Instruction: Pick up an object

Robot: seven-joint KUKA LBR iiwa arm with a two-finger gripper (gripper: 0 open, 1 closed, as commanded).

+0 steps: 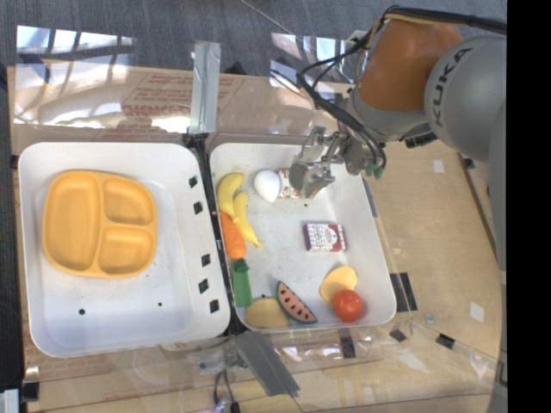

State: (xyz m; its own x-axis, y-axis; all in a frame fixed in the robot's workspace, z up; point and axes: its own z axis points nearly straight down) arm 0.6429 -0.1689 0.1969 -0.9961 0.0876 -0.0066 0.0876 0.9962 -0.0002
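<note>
The grey metal two-finger gripper (308,179) hangs over the far edge of the right white bin (368,231); whether it is released or clenched cannot be told. A white egg (268,185) lies just beside it, toward the bin's left wall. A small red-and-white carton (290,184) sits partly hidden under the gripper. The yellow banana (234,206) lies along the left wall, its long axis running far to near. The bins rest on a tan bench (430,231) with dark carpet (129,7) beyond.
</note>
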